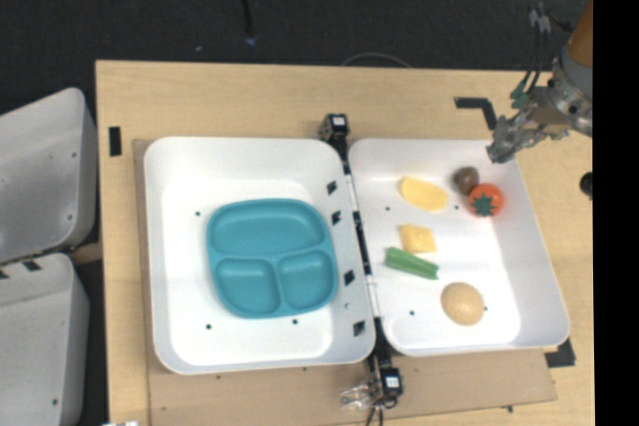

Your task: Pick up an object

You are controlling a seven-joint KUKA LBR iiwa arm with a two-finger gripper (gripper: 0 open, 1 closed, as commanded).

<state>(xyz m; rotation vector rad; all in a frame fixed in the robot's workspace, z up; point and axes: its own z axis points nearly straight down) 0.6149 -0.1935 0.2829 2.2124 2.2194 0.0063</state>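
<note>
Gripper point(502, 147) hovers at the right bin's point(534, 244) far right corner; whether it's open or closed, I cannot tell. Nearest target: the brown ball point(465, 179) beside the toy tomato point(485, 200), just nearward and left of it

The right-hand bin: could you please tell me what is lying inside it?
The right-hand bin holds yellow pieces, a green stick, tomato, brown ball and tan egg; nothing looks covered.
</note>
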